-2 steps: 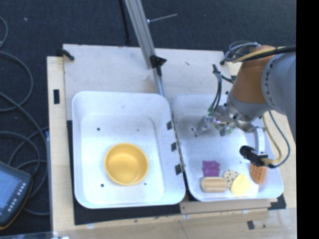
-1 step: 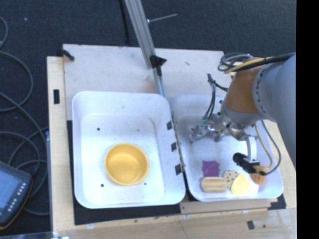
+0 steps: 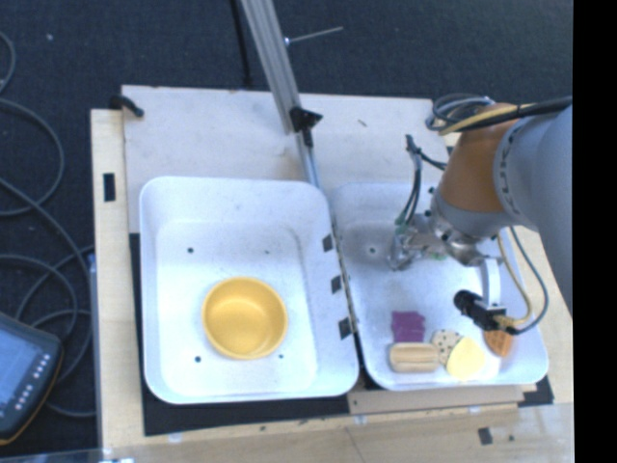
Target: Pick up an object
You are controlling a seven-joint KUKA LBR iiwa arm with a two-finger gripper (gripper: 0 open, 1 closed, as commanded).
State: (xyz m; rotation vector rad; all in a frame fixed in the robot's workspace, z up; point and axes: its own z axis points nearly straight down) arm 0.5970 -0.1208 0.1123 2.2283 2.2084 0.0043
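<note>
My gripper (image 3: 403, 251) hangs low over the upper middle of the right bin (image 3: 371, 215), under the grey arm with its orange band (image 3: 477, 167). It is well above and apart from the objects along the bin's front. These are a purple block (image 3: 408, 325), a tan wooden cylinder (image 3: 413, 357), a speckled cube (image 3: 445, 342), a pale yellow piece (image 3: 467, 360) and a small orange piece (image 3: 498, 341). I see nothing under the gripper.
A yellow bowl (image 3: 245, 316) sits in the left bin (image 3: 174, 210). A metal pole (image 3: 275, 56) slants down to the gap between the bins. Cables (image 3: 521, 278) loop from the wrist over the right bin's right side, ending at a black part (image 3: 472, 305).
</note>
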